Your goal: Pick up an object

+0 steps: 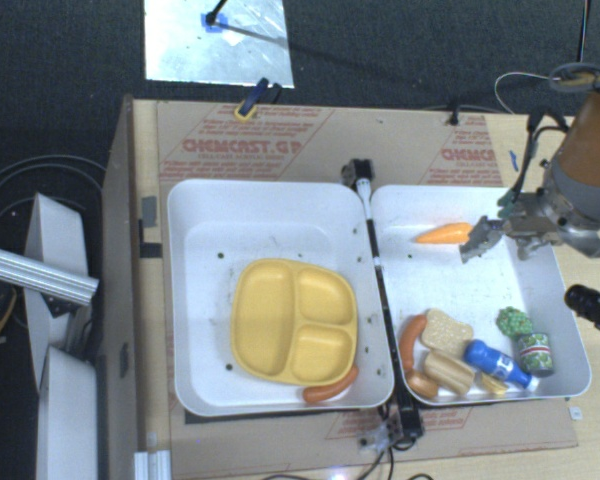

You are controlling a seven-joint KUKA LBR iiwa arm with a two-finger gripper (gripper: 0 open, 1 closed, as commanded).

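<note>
An orange carrot (442,233) lies near the far wall of the right bin (570,363), pointing toward the divider between the two bins. The pincer (477,240) hangs just beside its thick right end, close enough that the two seem to touch, but the carrot does not sit between the fingers. Whether the pincer is open or closed cannot be told: its tip is a small dark shape against the white floor.

In the near part of the same bin lies a cluster: a slice of bread (446,330), a bread roll (448,370), a sausage (411,338) curved along the left wall, a blue bottle (498,362), a broccoli floret (514,321) and a small can (534,353). They overlap, so their edges are hard to separate.

The left bin (195,268) holds a yellow divided plate (293,320), with a second sausage (329,390) partly tucked under its near rim.

Both bins rest on a cardboard-covered bench (280,138). The arm (592,163) is cut off by the picture's right edge.
</note>
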